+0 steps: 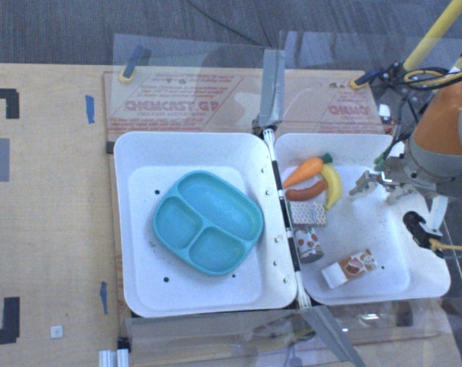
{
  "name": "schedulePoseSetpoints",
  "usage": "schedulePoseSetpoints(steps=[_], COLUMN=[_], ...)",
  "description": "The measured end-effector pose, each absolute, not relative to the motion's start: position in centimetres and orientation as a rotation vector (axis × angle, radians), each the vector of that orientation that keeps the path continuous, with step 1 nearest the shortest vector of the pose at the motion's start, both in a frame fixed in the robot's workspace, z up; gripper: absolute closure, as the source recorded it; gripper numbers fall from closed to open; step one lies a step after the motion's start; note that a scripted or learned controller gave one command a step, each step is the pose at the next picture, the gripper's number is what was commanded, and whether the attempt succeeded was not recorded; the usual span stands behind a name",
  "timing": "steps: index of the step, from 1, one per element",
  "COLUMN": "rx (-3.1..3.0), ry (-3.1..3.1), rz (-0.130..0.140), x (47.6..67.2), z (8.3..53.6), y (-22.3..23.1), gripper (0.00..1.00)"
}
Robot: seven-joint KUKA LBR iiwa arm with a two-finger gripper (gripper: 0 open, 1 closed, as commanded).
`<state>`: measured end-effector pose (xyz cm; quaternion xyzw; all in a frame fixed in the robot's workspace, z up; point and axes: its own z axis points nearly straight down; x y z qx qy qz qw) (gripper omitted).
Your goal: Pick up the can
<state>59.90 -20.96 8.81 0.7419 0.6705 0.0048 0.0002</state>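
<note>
White plastic makes up both bins on the wooden bench (47,228), and they sit side by side with their rims touching. Left bin (131,159) holds a blue plate (208,222) with three compartments, lying flat near the middle. Right bin (430,281) holds everything else.

Along the right bin's left wall runs a row of things. At the far end an orange carrot (304,170) lies at a slant, with a yellow banana (333,186) curving just beside it on the right and a reddish sausage (305,192) touching both from below. Next comes a small patterned box (307,214). Just nearer than that lies the can (308,245), white with red marks, close against the wall between the bins and just beside the box. A white and red carton (349,268) lies to the can's right, apart from it, near the bin's front.

The arm (437,132) comes in from the right, its orange band over the right bin's far right corner. The gripper (379,187) hangs over the bin's bare middle, right of the banana and well apart from the can. Its two fingers (362,183) stand spread, with nothing between them.

A clear sheet (177,67) stands behind the bins
</note>
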Motion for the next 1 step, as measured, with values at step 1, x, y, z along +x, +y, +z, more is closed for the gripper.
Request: schedulePoseSetpoints(steps=[1], rx=[2.367], ry=[2.07], rz=[0.015], x=[63.75], z=[8.77], y=[-21.03], gripper=[0.0])
